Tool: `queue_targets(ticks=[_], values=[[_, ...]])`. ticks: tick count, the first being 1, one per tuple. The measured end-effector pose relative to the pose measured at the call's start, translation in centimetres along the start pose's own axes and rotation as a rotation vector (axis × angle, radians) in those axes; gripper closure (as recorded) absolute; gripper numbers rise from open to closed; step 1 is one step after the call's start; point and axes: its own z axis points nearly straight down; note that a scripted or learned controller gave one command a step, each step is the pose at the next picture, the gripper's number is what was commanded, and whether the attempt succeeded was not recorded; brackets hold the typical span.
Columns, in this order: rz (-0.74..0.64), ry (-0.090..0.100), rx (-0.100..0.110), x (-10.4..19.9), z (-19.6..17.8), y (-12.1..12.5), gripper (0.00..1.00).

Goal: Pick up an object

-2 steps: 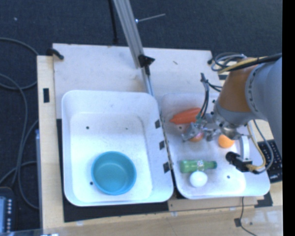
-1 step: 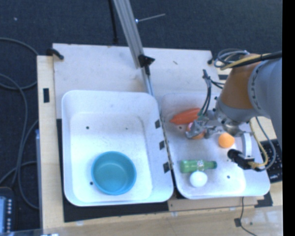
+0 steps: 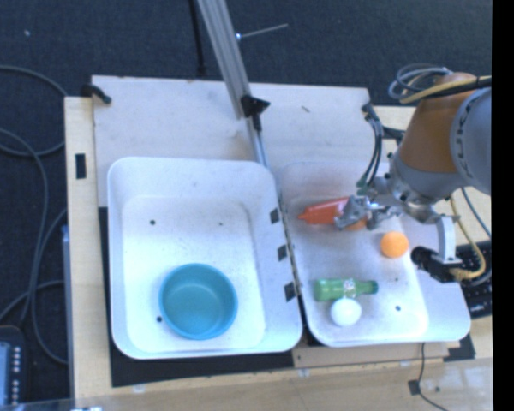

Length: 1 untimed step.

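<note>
Pincer (image 3: 353,215): two-finger tool at the end of the grey arm (image 3: 450,148), low inside the right bin; whether its fingers are spread or closed cannot be told, and no object can be seen between them.
Orange carrot-shaped object (image 3: 322,212): lies flat, pointed end away from the pincer, its thick end touching or tucked just under the pincer tip; actual grasp not discernible.
Orange ball (image 3: 395,245): near the pincer, on the side toward the camera and toward the arm's base, apart from the pincer.
Green bottle (image 3: 343,288): lying on its side, farther toward the camera than the pincer, well apart from it.
White ball (image 3: 345,312): just beyond the green bottle from the pincer, touching or nearly touching the bottle.
Right bin (image 3: 411,324): shallow white tray holding the pincer and the four objects above.
Left bin (image 3: 188,187): across the divide from the pincer.
Blue bowl (image 3: 198,301): upright in the left bin, well apart from the pincer, in the corner nearest the camera.
</note>
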Motion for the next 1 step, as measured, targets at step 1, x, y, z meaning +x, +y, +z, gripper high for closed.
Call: queue_targets(ticks=[1], values=[[0.0, -0.001, -0.002, -1.1, -5.68, 0.51, 1.0]])
